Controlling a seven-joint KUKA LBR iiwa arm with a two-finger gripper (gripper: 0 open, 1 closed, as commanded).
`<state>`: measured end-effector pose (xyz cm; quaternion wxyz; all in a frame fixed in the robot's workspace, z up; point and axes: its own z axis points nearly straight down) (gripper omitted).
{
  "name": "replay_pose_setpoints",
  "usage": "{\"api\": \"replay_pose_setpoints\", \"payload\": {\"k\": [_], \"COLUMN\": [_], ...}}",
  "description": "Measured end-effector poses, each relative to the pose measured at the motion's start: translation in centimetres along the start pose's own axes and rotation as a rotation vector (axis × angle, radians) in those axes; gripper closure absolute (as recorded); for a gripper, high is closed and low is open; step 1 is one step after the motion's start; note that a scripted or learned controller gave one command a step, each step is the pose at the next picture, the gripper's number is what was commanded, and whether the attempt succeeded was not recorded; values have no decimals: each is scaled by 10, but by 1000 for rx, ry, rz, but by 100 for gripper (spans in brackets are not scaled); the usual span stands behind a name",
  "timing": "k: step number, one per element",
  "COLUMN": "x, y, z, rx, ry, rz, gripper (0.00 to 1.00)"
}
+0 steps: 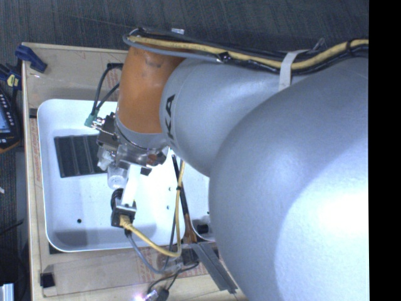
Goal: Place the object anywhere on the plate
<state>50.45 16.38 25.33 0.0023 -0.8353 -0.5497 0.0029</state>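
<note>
Low over the left bin [69,196], the end effector [111,168] hung under the orange band [141,93] of the grey arm [282,168]. The wrist hid its tip from where I stood, so I couldn't tell whether it was spread or pressed together, or whether anything was in it. Just beside it, towards the bin's left wall, a dark ribbed slab [78,155] lay flat on the white floor, and I took that for the object to be moved, though I wouldn't swear to it. It looked thin, stiff and light, more a moulded mat or grille than anything fragile. The ribs would give some bite, but lying so flat it offered little to get under, so I'd have closed on two opposite edges, well clear of the wall. The bin floor looked smooth and glossy, and the slab might well skate sideways if nudged. There was bare floor on its near side, with only a small dark speck [79,220] towards the front, and the shallow rounded walls left room to come down. Under the arm, past the bin's right side, a pale curved edge [202,229] peeped out; it may have been the plate's rim, but the arm covered the rest, and the pale wooden table [69,61] ran round it all
</note>
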Motion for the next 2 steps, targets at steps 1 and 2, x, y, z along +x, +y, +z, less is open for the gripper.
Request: {"api": "replay_pose_setpoints", "payload": {"k": [1, 2], "x": [-55, -24], "y": [61, 11], "z": [-65, 87], "rx": [-3, 1], "ry": [3, -2], "rz": [162, 457], "gripper": [100, 100]}}
